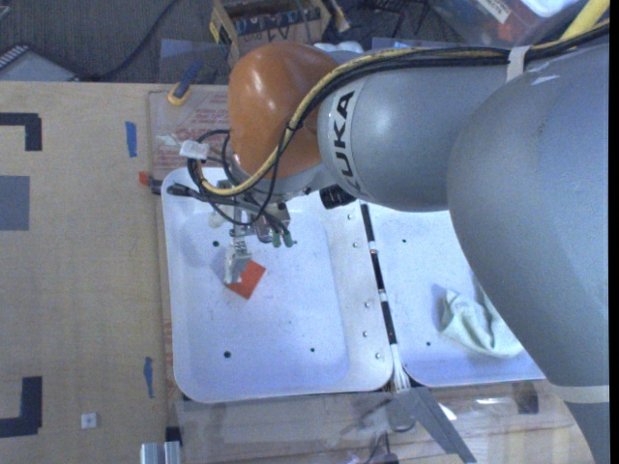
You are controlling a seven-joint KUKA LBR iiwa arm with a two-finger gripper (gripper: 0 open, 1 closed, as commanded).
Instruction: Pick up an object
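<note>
Gripper (238,262) lowered into the left bin (290,356), fingertips down at the upper left edge of a small red block (249,279). Impossible to tell from this slanted overhead angle whether the block sits between them or merely beside them, or how the gripper is set. Red block resting on the floor of the left bin, toward that bin's upper left quarter, turned at an angle to the bin walls, well apart from every rim. Grey arm (464,133) sweeping in from the right, crossing above the seam between the two bins and covering the left bin's upper right corner. Orange band (276,109) of the arm hanging over the left bin's far rim, with yellow and black cables (280,153) looping down from it toward the wrist. Right bin (426,259) set edge to edge with the left bin, much of it hidden under the arm. Crumpled pale cloth (469,322) lying in the right bin, near its lower edge, well apart from the red block. Wooden bench (77,288) stretching to the left of the left bin, marked with black corner shapes (24,129) and short strips of blue tape (131,140). Tangle of boxes and cables (271,13) beyond the left bin's far side.
</note>
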